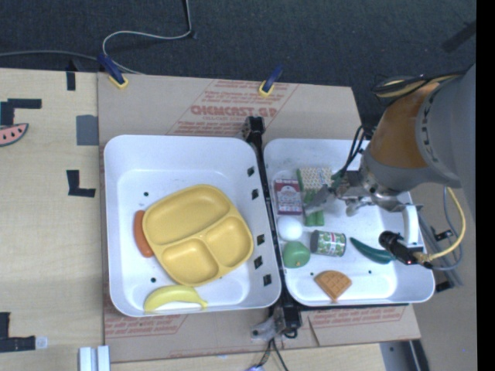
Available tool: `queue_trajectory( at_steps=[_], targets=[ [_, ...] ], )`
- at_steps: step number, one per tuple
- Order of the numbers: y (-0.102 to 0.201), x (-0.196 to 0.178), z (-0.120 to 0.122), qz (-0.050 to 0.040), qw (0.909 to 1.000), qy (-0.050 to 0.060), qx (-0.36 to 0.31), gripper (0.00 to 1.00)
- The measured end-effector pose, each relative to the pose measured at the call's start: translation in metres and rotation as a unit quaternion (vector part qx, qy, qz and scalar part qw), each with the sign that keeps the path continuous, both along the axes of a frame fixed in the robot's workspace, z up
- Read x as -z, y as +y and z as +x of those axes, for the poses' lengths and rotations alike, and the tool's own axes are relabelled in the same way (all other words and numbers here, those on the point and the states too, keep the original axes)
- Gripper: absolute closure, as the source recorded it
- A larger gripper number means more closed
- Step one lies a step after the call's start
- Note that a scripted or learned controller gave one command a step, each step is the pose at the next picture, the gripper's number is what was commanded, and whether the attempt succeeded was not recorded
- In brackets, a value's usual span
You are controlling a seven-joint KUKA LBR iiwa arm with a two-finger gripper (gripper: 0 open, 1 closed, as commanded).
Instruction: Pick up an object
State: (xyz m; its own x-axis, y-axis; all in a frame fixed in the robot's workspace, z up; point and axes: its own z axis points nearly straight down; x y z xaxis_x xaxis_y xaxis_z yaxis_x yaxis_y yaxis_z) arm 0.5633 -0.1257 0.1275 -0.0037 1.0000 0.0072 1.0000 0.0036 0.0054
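Observation:
My gripper (pixel 323 195) reaches in from the right and sits low over the upper middle of the right bin (pixel 410 288). It hangs over a green stick-like item (pixel 314 216), between a red carton (pixel 288 195) and a speckled pale box (pixel 312 177). Below it lie a white ball (pixel 291 228), a green apple (pixel 295 253), a small green-labelled can (pixel 329 243), a dark green pepper (pixel 371 250) and a tan waffle piece (pixel 332 284). The gripper's body hides part of the green item.
The left bin (pixel 124 161) holds a yellow divided plate (pixel 197 234), a banana (pixel 174 298) at its front and an orange-red piece (pixel 142 234) tucked under the plate's left side. The grey arm with its orange band (pixel 402 134) covers the right bin's upper right corner. Cables trail near the bin's right edge.

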Motion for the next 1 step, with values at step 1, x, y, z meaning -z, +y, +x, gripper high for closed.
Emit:
queue_trajectory(
  at_steps=[1],
  targets=[
    [0.0012,0.0412,-0.0558,-0.0058,1.0,0.001,0.003,0.0]
  ],
)
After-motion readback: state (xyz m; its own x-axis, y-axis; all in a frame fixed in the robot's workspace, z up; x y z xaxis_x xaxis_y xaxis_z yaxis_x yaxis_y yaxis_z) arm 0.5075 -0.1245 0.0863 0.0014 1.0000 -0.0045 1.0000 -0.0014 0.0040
